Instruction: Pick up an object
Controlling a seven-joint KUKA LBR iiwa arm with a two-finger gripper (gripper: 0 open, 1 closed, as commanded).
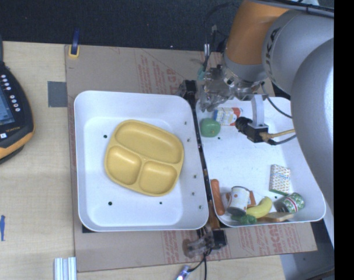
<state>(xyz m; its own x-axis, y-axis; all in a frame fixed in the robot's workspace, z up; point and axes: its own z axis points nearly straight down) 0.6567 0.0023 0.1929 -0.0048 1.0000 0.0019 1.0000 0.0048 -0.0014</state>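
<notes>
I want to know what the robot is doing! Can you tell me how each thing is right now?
Gripper: low over the right bin's far left corner, fingers hard to make out.
Green ball: lying loose, just below the gripper.
Small bottle: on its side.
Yellow divided tray: flat, right way up, in the left bin.
Banana: lying in the near pile.
Mug: tipped over.

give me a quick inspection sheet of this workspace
surface: brown sheet over a light bench, bearing two white bins
job's things: green ball, small bottle, carrot, mug, banana, patterned packet, all in the right bin
clutter: yellow divided tray in the left bin
grippers: gripper low over the right bin's far corner, beside the ball
cables: black cables near the wrist
surroundings: pendant at left
</notes>
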